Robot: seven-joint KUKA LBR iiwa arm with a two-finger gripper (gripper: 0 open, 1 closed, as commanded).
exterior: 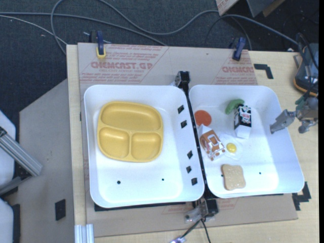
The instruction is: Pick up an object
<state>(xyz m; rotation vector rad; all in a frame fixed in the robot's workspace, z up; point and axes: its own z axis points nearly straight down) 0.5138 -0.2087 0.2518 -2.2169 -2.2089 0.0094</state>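
Meanwhile, at the right edge of the frame, the gripper (289, 119) hovers at the rim of the right bin (283, 156); whether it is wide or narrow cannot be told, and nothing visibly sits in it, so the pick appears not yet done. Candidates lie in that bin's left half: a small black-and-white carton (243, 120), a green piece (234, 105), a red disc (203, 117), a wrapped packet (212, 144), a yellow piece (231, 148) and a toast slice (233, 176); the yellow divided tray (130, 131) rests in the left bin (147, 186). Red print on the board (126, 65) at top reads, seemingly, "CHEMCAST GP"; the packaging's writing is too small to read.
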